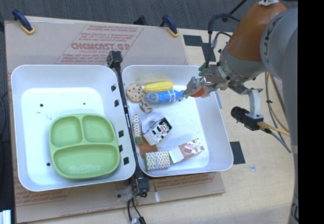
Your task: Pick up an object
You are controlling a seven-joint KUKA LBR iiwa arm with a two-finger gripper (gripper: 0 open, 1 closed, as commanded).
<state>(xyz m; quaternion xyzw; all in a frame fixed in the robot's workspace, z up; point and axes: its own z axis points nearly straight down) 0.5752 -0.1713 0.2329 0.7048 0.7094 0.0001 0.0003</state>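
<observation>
The hand [195, 89] hovers at three o'clock in the right bin [215, 137], approaching the blue bottle [163, 97] just beside it; its grip I cannot tell. Next: descend squarely over the bottle.

Robotics lab: clamped cardboard [101, 46], bins [30, 81]

You see the gripper [195, 88] over the right bin [215, 117], at the cap end of the blue bottle [163, 97] (yellow corn [158, 86] just beside it); a green tray [84, 145] fills the left bin [25, 117].
</observation>
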